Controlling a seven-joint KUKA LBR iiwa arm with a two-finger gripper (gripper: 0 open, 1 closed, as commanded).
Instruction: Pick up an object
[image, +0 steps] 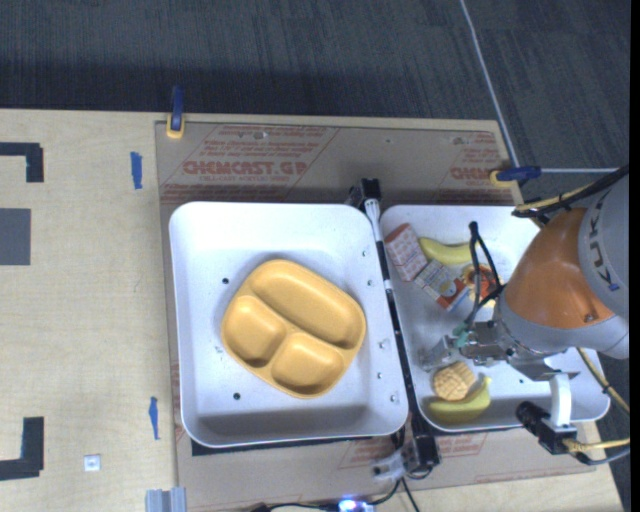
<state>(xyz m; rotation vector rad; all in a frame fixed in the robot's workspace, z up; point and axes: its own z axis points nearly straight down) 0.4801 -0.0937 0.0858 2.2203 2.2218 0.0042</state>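
Observation:
The right bin holds several small items. A yellow banana lies near its far edge, with a red-and-white carton to its left. A small packet with orange and red on it sits just below them. A round tan waffle rests on a yellow-green piece at the near edge. My gripper hangs low over the bin's middle, just above the waffle and slightly right of it. The orange-banded wrist hides the bin's right part. Nothing is visibly held.
The left bin holds a large yellow divided plate. A black divider ridge runs between the bins. Cables trail from the wrist over the right bin. Cardboard lies under both bins on the wooden bench.

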